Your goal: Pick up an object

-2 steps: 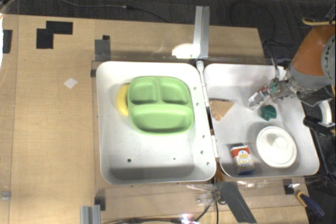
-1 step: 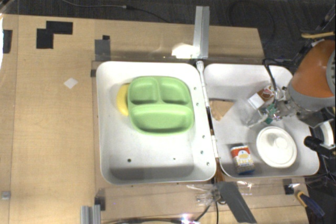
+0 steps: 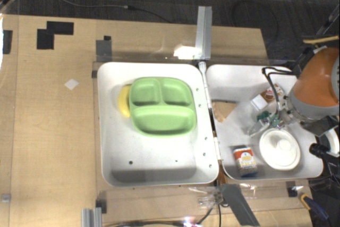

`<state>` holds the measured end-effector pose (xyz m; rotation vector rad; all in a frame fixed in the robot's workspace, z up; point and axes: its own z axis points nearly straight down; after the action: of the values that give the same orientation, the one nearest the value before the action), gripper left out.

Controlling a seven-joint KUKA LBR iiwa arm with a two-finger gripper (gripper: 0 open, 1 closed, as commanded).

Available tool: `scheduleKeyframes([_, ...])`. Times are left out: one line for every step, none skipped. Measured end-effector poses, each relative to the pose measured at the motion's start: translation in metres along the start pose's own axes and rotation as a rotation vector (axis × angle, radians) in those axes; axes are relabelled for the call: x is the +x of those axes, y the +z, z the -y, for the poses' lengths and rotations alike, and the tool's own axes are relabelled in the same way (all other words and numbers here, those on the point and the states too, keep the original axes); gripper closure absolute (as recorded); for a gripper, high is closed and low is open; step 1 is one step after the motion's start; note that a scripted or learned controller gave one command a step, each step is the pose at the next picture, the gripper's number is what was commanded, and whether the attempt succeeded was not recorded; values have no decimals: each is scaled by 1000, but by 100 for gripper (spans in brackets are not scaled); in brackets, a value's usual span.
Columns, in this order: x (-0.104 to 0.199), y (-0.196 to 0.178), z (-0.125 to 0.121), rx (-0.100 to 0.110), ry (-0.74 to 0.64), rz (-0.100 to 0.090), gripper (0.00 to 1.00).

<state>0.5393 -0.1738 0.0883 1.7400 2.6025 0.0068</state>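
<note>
The right bin point(image 3: 228, 74) holds several small objects. A white bowl point(image 3: 279, 149) sits near its front right. A small red and white box point(image 3: 245, 160) lies at the front, and a flat brown piece point(image 3: 223, 110) lies by the left wall. A small white block point(image 3: 258, 102) and a small round item point(image 3: 269, 94) lie further back. My gripper point(image 3: 268, 120) is low in this bin, just behind the bowl's rim and right of the brown piece. Nothing can be seen held in it. The orange band point(image 3: 316, 84) of the arm is above it to the right.
The left bin point(image 3: 154, 162) holds a green divided plate point(image 3: 161, 104) with a yellow object point(image 3: 123, 101) sticking out from under its left edge. A metal post point(image 3: 204, 32) stands behind the divider between the bins. Cables point(image 3: 276, 73) hang near the wrist.
</note>
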Motion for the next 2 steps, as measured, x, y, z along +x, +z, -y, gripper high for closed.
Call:
scheduleKeyframes([-7, 0, 8, 0, 157, -1, 0])
scheduleKeyframes([-27, -56, -38, 4, 33, -3, 0])
